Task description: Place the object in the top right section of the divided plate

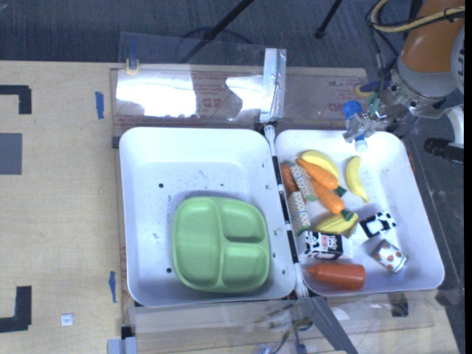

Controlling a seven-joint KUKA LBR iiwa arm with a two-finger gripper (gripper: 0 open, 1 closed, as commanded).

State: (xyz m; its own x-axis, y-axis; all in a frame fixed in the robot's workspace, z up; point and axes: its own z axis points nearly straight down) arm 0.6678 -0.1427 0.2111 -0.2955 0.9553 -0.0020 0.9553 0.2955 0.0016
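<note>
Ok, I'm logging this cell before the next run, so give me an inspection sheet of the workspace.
Surface: two white bins side by side on a wooden bench.
Job's things: green divided plate in the left bin, sections bare.
Clutter: right bin holds toy food: carrots, bananas, red sausage.
Grippers: gripper above the right bin's far edge, holding nothing.
Cables: yellow loop by the arm.
Surroundings: dark floor, tripod legs.

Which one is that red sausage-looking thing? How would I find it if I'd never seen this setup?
Start at the right-hand white bin, the one crowded with toy food. Go to its near edge, closest to the camera. The red sausage lies flat there, below the black-and-white carton; it is the only plain red piece, darker than the orange carrots.
</note>
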